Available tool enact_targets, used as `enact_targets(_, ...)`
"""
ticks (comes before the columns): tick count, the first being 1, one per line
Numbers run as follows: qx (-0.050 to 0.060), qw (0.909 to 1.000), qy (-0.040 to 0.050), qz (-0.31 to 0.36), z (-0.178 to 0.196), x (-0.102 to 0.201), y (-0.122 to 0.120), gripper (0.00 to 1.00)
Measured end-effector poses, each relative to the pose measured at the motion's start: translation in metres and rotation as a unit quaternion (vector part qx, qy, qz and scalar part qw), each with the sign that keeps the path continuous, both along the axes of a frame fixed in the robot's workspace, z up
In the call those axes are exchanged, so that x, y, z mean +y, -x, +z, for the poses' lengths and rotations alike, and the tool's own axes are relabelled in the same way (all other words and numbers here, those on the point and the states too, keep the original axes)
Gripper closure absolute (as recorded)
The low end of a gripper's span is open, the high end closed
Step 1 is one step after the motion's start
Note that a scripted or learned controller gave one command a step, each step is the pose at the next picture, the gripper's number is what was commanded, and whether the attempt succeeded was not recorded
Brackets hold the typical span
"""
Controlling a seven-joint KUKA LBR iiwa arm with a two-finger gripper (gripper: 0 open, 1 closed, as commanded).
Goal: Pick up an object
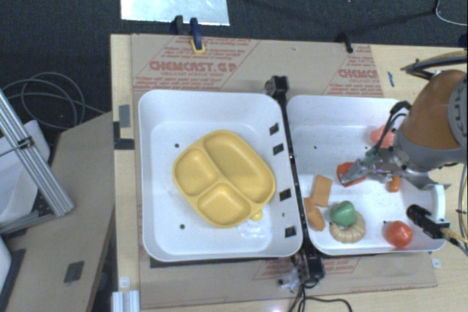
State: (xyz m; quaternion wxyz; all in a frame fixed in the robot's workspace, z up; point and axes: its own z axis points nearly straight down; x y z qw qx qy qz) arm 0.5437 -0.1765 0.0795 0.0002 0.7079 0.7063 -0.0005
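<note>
My gripper (357, 171) is low in the right bin (329, 117), reaching in from the right below the arm's orange band. A small red object (344, 173) lies right at its tip, touching or nearly touching it. Just left of that, an orange block (319, 191) rests on the bin floor with a smaller orange piece (314, 216) below it. A green object (343, 212) sits on a tan ring (347, 230) near the front wall. A red tomato-like ball (398, 232) lies at the front right.
A pinkish item (379, 135) and a small orange item (395, 185) lie close beside the arm. The left bin (157, 157) holds a yellow divided plate (223, 177). A black divider with clips (287, 157) separates the bins.
</note>
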Motion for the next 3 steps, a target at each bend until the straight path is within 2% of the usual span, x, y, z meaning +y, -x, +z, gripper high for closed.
enact_targets(1,-0.005,1.0000,0.0015,0.004,0.007,-0.023,-0.077,0.00)
enact_targets(2,0.003,1.0000,0.0009,0.002,0.005,-0.032,-0.099,0.00)
enact_targets(3,-0.004,1.0000,0.0011,0.005,0.018,-0.030,-0.103,1.00)
